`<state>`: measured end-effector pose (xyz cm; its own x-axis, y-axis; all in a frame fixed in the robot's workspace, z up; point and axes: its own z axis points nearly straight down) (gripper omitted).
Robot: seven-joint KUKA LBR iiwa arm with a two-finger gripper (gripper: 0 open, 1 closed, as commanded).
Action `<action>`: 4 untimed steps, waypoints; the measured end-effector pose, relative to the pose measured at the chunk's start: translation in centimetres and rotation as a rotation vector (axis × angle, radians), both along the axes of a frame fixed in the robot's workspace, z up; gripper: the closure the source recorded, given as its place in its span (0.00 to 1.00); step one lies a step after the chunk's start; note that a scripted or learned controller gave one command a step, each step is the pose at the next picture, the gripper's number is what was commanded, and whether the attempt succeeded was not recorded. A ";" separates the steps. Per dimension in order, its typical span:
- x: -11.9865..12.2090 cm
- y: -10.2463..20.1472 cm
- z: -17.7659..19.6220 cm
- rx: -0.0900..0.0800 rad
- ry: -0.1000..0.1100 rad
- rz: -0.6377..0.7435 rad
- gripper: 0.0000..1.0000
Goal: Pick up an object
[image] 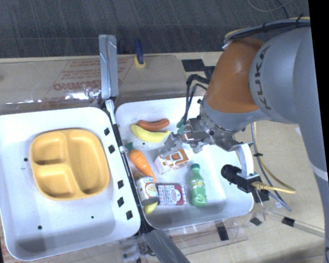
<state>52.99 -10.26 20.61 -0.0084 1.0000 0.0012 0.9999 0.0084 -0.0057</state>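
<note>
White plastic walls frame everything you are working with: two shallow bins side by side on the surface, and your targets all sit in the right-hand bin (150, 107). The left bin (10, 175) carries a yellow three-compartment plastic plate (69, 163), well apart from the action.

Your hand (180, 137) hangs over the upper middle of the right bin, below the grey arm with its orange band (238, 78). I cannot tell how the hand is set; its tip is a dark tangle against the clutter, and nothing can be seen pinched in it.

The nearest thing to it is the small white and orange carton (172, 160), lying tilted just beside and below the hand in the picture, its long axis running slantwise from lower left to upper right. The yellow toy banana (148, 134) lies just to the hand's left, with the reddish-brown toy sausage (153, 124) touching or nearly touching it above. Farther off are the orange toy carrot (140, 162), the green plastic bottle (196, 184), upright in the picture's plane, and a purple and white flat packet (170, 194) beside a small printed can (147, 189).

In my judgement, the carton is your shortest reach: a short drop toward the bin's front. Turn the wrist across its slanted long axis, or the neighbours will crowd the grasp.
</note>
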 end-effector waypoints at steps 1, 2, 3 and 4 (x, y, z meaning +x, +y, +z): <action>-0.9 5.4 1.7 0.000 -0.001 0.076 0.00; -0.1 13.3 2.6 -0.002 -0.004 -0.143 0.00; -0.1 13.3 3.5 -0.002 -0.002 -0.140 1.00; -0.3 10.6 2.7 -0.002 -0.001 -0.127 1.00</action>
<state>52.65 0.33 23.34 0.1181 0.9930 -0.0003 0.9930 -0.1181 -0.0047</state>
